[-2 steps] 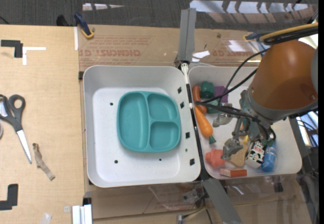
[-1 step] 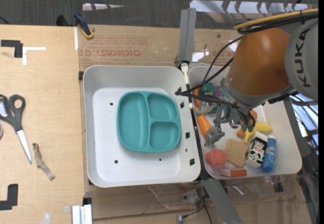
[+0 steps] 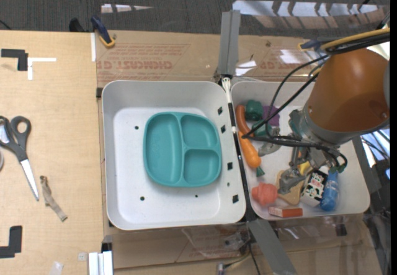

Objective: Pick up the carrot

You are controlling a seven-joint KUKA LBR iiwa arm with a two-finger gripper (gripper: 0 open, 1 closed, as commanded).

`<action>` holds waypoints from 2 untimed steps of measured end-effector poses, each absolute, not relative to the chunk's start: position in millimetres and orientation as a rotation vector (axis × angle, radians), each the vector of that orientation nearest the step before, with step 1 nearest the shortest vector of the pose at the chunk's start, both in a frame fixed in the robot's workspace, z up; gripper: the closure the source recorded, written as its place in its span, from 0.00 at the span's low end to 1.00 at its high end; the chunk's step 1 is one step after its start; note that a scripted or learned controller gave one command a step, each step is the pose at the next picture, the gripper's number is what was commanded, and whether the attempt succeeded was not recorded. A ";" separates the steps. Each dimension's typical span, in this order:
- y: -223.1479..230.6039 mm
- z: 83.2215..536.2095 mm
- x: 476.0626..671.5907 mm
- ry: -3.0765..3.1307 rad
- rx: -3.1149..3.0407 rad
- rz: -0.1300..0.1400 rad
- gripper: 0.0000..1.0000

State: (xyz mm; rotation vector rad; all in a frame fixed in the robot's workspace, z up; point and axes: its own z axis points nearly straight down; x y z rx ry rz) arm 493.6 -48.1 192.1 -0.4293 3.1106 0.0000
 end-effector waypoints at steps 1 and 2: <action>3.8 192.0 529.0 3.068 -0.659 0.001 0.00; -39.7 192.2 511.9 3.089 -0.558 0.001 0.00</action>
